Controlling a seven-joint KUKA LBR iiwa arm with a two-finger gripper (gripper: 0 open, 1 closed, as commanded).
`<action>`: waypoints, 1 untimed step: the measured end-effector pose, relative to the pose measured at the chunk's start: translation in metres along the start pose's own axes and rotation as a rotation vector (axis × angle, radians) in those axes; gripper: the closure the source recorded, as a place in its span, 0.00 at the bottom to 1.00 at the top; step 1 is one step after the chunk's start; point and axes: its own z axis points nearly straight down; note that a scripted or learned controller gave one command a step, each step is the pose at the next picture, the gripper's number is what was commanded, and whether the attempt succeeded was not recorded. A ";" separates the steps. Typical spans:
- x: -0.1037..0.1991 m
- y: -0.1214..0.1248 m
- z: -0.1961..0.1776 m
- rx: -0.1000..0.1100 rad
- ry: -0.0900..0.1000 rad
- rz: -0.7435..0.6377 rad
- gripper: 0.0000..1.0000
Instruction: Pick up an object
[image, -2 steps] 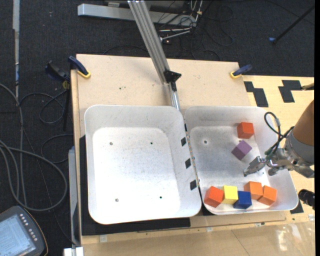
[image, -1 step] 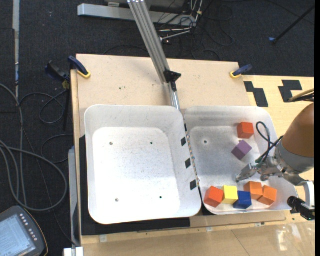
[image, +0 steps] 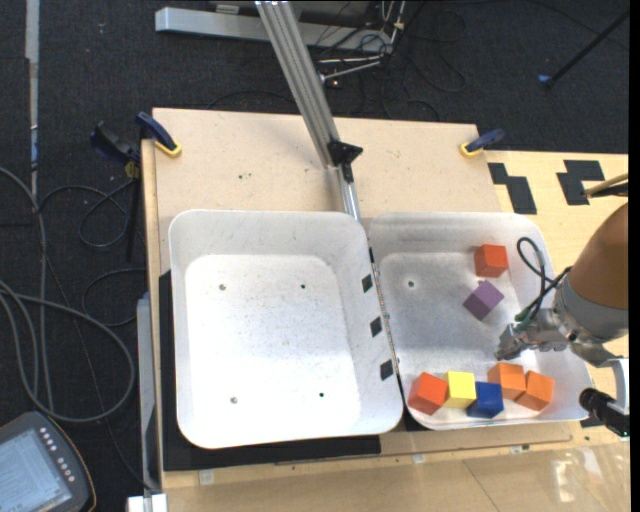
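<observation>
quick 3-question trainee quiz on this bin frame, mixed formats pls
1. True or false: the purple cube lies in the left bin.
2. Which block touches the yellow cube on its right? A) blue cube B) a green cube C) purple cube
3. Fill in: the tool hangs over the ___ bin.

Key: 1 false, it lies in the right bin. 2 A. 3 right.
</observation>
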 end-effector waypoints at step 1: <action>0.002 0.000 -0.063 -0.003 -0.002 -0.003 1.00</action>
